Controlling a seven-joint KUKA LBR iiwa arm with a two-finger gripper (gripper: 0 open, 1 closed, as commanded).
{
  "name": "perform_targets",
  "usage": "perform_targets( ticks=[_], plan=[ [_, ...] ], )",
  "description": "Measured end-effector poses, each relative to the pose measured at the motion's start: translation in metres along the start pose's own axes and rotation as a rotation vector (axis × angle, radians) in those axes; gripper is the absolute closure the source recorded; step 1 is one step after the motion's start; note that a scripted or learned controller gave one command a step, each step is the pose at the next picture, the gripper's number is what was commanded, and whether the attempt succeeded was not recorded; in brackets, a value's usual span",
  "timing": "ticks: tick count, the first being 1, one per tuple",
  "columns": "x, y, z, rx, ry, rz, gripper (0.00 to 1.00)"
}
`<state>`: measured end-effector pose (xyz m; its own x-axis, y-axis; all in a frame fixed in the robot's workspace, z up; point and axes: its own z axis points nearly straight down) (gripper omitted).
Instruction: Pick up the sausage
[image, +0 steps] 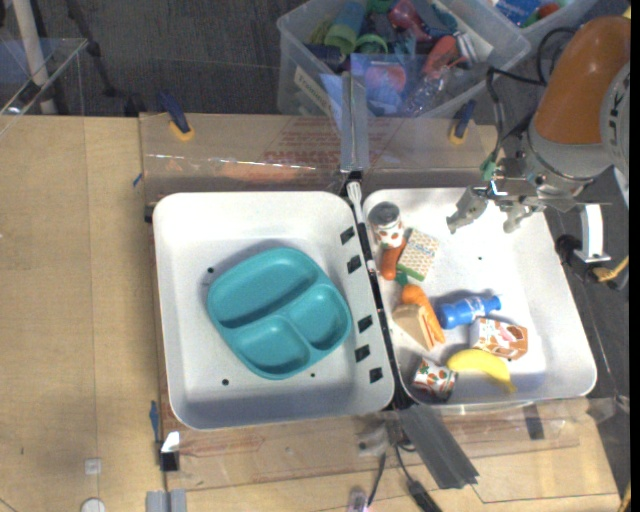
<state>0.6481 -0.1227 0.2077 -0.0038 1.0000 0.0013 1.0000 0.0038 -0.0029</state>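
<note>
A small printed carton (435, 377) lies nearest the lens at the front edge of the right bin (570, 330), with a banana (481, 364) just beside it. To the left, a teal divided plate (277, 312) fills the middle of the left bin (180, 300). Along the right bin's left wall stand a small can (385, 219), a slim reddish piece that appears to be the sausage (388, 258), a patterned packet (421, 254), a carrot (421, 303) and a blue bottle (467, 308). At the bin's back edge the gripper (492, 213) hangs with fingers spread wide and nothing between them, well apart from the sausage. By this view the pick has not begun: approach, closing and lift all remain.
</note>
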Motion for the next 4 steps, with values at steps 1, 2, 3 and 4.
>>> perform_targets(
  ticks=[1, 2, 3, 4],
  plan=[
    [0.027, -0.013, 0.107, -0.018, -0.002, 0.097, 0.00],
    [0.093, -0.020, 0.024, -0.003, -0.001, 0.311, 0.00],
    [0.010, -0.005, 0.106, -0.009, -0.001, 0.377, 0.00],
    [0.025, -0.031, 0.111, -0.030, 0.004, 0.513, 0.00]
  ],
)
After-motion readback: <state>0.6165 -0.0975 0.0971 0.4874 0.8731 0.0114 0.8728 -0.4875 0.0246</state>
